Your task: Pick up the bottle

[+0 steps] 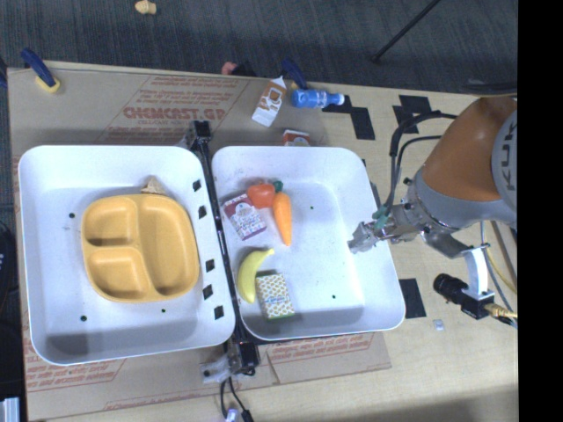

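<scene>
One bottle (317, 99) lies outside the right bin (378, 284), beyond its far edge, long axis parallel to it. The gripper (362, 237) hovers at that bin's right edge; finger state cannot be determined.

Left bin (35, 236): divided tray (139, 246). Right bin (339, 275): carrot (283, 218), banana (250, 272), packet (244, 215), box (275, 295). Behind bins, on counter (114, 104): bottle (312, 99), possibly carton (269, 102) beside.

We saw a small blue plastic bottle (310, 99) with a pale cap end, lying on its side on the tabletop, outside both bins, just beyond the right bin's far edge.
</scene>
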Action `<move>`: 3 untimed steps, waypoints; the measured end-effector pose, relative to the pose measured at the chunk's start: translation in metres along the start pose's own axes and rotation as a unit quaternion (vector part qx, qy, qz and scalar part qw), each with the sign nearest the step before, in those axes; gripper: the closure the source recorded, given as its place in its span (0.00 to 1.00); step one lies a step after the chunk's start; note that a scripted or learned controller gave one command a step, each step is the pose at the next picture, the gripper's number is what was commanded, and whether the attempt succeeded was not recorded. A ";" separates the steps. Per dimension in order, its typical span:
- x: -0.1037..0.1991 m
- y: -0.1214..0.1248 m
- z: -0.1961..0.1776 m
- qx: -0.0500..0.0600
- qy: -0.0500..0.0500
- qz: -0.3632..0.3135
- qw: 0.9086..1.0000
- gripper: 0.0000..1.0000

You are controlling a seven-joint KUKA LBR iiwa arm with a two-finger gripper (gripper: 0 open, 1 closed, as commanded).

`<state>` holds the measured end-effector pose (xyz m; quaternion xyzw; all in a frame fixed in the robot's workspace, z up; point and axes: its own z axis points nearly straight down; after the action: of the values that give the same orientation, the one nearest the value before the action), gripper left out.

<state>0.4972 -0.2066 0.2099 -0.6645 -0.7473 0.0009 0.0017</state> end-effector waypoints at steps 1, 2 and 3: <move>-0.002 -0.021 0.002 0.000 0.000 -0.140 0.990 1.00; -0.002 -0.020 -0.007 -0.002 -0.002 -0.214 0.977 1.00; -0.002 -0.021 -0.008 -0.001 -0.001 -0.402 0.916 1.00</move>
<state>0.4769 -0.2110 0.2180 -0.3080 -0.9514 0.0002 0.0010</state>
